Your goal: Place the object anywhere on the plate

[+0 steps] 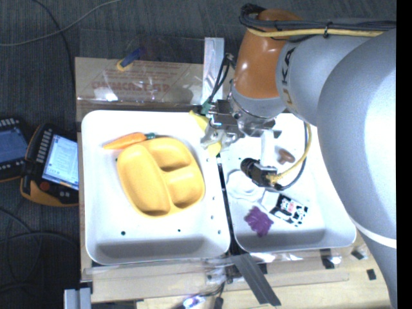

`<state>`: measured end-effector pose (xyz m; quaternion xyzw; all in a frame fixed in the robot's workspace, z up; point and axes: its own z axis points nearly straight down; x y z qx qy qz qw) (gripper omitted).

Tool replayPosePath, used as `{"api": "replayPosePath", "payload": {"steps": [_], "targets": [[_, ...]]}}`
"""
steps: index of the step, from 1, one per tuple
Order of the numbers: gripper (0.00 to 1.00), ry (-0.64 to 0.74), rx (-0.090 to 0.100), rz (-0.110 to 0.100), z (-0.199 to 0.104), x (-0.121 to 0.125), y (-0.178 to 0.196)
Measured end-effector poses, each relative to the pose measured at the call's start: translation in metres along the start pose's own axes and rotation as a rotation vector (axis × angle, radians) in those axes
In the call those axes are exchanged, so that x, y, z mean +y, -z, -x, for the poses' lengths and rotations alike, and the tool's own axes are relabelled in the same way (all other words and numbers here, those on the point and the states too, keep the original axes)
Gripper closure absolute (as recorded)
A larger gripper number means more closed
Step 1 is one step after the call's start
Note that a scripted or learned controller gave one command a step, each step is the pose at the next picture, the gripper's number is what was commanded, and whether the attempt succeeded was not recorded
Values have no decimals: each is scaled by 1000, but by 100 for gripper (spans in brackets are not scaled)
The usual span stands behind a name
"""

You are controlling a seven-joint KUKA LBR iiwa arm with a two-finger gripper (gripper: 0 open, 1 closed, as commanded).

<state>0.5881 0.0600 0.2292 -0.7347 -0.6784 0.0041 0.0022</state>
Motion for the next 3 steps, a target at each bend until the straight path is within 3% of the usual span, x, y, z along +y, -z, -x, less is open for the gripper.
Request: {"api": "replayPosePath", "payload": {"steps": [1, 2, 3], "targets": [[100, -155, -4, 1, -49, 38, 33], [100, -312, -3, -1, -78, 3, 23], [100, -290, -2, 0, -70, -27, 53]]}}
